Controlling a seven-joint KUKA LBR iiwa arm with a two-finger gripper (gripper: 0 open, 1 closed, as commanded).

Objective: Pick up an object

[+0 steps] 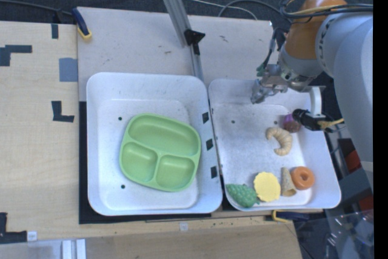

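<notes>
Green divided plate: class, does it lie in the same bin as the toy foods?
No: the green divided plate lies in the left bin, the toy foods in the right bin.

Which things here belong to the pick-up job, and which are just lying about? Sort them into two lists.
Job:
gripper, above the right bin's far end
croissant
doughnut
yellow disc
green toy
purple piece
right bin, holding them

Lying about:
green divided plate in the left bin
yellow clamp

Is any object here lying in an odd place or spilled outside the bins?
Nothing has spilled. The green broccoli piece sits up on the right bin's near-left corner rim, not on its floor.
</notes>
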